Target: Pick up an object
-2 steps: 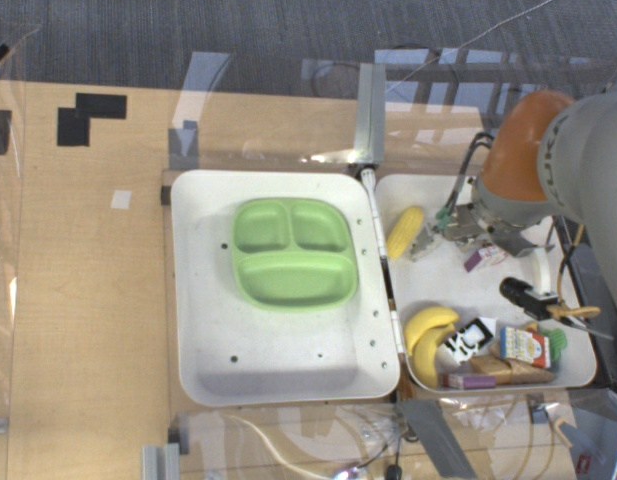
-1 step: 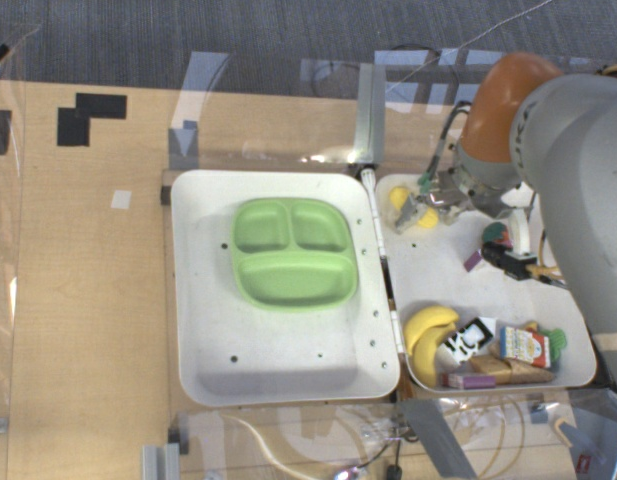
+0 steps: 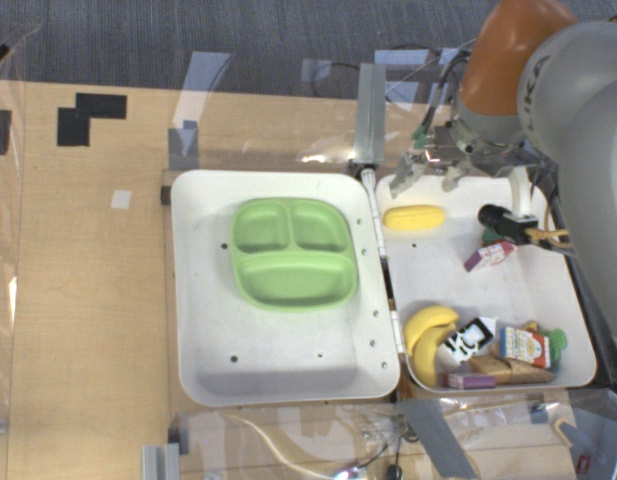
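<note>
Hovering above the right bin [image 3: 578,298]: tool [image 3: 429,171], fingers spread, nothing between them. Just below it in the view we log a yellow lemon-like object [image 3: 415,218], lying alone near the bin's left wall. We advise straddling its short axis, descending squarely.

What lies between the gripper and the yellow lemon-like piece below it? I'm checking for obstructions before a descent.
Nothing: in the camera view only bare white bin floor separates the open gripper from the yellow piece.
</note>
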Available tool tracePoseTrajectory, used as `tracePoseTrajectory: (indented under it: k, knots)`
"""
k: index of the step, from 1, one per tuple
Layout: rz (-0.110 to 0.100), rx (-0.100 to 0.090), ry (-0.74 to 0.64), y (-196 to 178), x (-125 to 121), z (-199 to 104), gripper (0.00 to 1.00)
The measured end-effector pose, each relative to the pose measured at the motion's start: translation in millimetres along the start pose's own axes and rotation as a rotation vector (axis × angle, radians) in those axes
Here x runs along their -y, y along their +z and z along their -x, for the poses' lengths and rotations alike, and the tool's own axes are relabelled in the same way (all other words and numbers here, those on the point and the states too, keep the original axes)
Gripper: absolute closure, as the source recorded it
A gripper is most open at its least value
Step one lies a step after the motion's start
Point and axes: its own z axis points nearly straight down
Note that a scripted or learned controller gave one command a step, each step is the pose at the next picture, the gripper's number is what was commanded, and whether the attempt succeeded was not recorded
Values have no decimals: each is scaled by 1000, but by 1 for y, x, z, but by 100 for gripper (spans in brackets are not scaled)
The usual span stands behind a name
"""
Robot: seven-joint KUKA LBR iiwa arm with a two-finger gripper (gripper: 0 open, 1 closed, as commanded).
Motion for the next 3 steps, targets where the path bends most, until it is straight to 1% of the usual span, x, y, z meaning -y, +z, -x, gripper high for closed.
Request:
tracePoseTrajectory:
  k: [1,2,3]
  knots:
    - [1,1,-7,100,35,51,0]
    - [-5,1,-144,100,17,50,0]
    - [-7,4,-146,90,17,51,100]
